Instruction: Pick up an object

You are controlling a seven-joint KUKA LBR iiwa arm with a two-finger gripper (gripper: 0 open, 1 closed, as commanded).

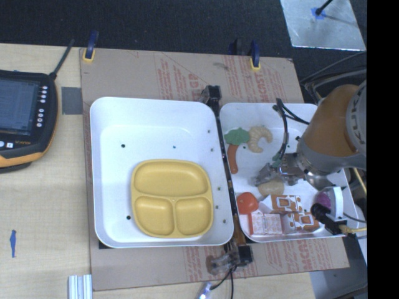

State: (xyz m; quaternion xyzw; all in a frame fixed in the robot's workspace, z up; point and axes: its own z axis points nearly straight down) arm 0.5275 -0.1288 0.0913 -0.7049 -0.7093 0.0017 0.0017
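My gripper is low in the right bin, at the end of the grey arm with its orange band. It hangs just above a pale beige lump, close to or touching it. Around it lie a tan croissant-shaped piece, a carrot with a green top, a red tomato, a patterned carton and a pink packet. A purple item sits at the bin's right side, partly under the arm.
The left bin holds a yellow divided tray. A tablet-like controller lies at the far left of the bench. Cables run from the arm over the right bin's back edge.
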